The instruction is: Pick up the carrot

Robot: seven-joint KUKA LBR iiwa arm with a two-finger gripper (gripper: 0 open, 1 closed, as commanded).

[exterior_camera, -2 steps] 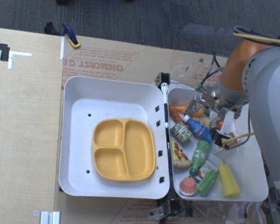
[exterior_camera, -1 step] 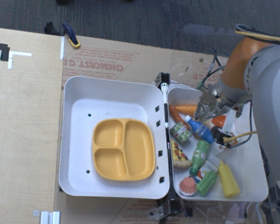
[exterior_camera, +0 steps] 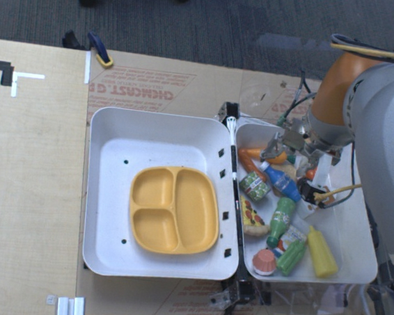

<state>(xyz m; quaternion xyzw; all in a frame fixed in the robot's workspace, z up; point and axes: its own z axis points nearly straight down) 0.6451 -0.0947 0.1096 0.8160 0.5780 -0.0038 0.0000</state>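
Two shallow white bins sit side by side on the desk (exterior_camera: 25,191), over a flattened cardboard sheet (exterior_camera: 162,87). The left bin (exterior_camera: 98,199) holds a yellow plate (exterior_camera: 175,210) with three compartments, lying near the bin's middle.

The right bin (exterior_camera: 351,253) is crowded along its left wall. The carrot (exterior_camera: 252,153) lies near the bin's far left corner, orange and slim, pointing roughly along the far edge toward the arm. Just beside it, nearer the front, is a red and orange item partly covered by a green can (exterior_camera: 255,186) and a blue bottle (exterior_camera: 280,181), which lies tilted across the pile. Below those come a green bottle (exterior_camera: 281,219), a pizza slice (exterior_camera: 252,216) against the left wall, a second green bottle (exterior_camera: 291,255), a small jar with a red lid (exterior_camera: 264,262) near the front edge, and a yellow bottle (exterior_camera: 320,253) toward the bin's middle front.

The arm (exterior_camera: 378,102) reaches in from the right, its orange band above the wrist. The gripper (exterior_camera: 276,151) hangs over the far part of the right bin, just beside the thick end of the carrot. I cannot tell whether it is open or closed, nor whether it touches the carrot; nothing is visibly held in it. Cables trail from the wrist toward the bin's right side.
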